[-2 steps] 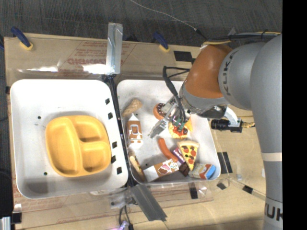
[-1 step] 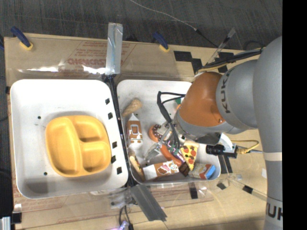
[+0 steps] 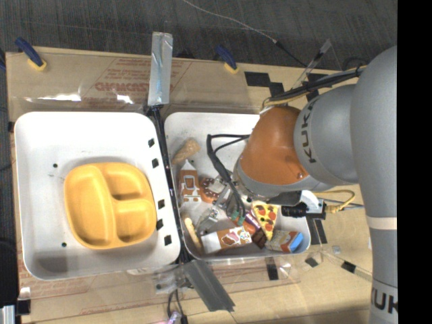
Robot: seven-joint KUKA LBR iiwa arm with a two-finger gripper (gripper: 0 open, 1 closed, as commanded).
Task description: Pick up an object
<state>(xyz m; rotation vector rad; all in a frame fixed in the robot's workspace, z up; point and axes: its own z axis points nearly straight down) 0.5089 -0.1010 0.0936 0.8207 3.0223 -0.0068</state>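
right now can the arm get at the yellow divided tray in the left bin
Probably yes. The yellow divided tray lies alone and uncovered in the left bin, nothing on it. The arm hangs over the cluttered right bin, so it must cross the divider first.

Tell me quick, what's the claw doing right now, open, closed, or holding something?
Claw: down among the clutter in the right bin, under the orange band; open or closed cannot be told, and no object is seen held.
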